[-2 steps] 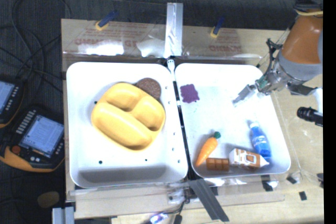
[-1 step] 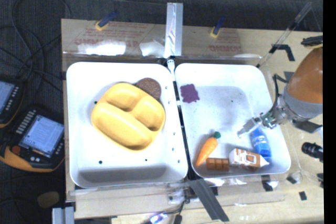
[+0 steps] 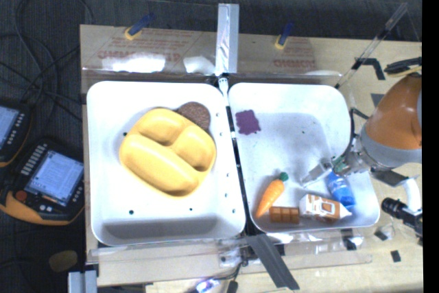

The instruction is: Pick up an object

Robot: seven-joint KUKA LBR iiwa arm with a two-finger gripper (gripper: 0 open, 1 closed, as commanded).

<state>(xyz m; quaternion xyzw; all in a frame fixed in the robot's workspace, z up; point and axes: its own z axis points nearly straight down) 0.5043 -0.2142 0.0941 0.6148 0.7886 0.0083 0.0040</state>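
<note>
Looking down at a slant on a wooden surface [image 3: 103,55], the view shows two shallow white bins side by side. The left bin [image 3: 110,216] holds two things: one large yellow lumpy item, like a bunch of toy bananas [image 3: 168,151], lying across its middle, and one brown round disc [image 3: 195,113] touching the yellow item's far edge. The right bin [image 3: 302,106] holds five things: one purple scrap [image 3: 247,121] near its far left corner, one orange toy carrot [image 3: 271,196] with a green top, tilted near the front, one brown block [image 3: 285,215] just beside the carrot's tip, one small orange and white carton [image 3: 323,207] next to that block, and one blue bottle [image 3: 340,190] by the right wall, touching the carton. One grey arm with an orange band [image 3: 396,127] reaches in from the right, and its jaws [image 3: 321,171] hang just above and beside the blue bottle; I cannot tell whether they are spread or pressed together, and nothing is seen between them. Two blue and yellow clips sit at the far edge, and black cables and two handheld screens lie on the floor to the left.
</note>
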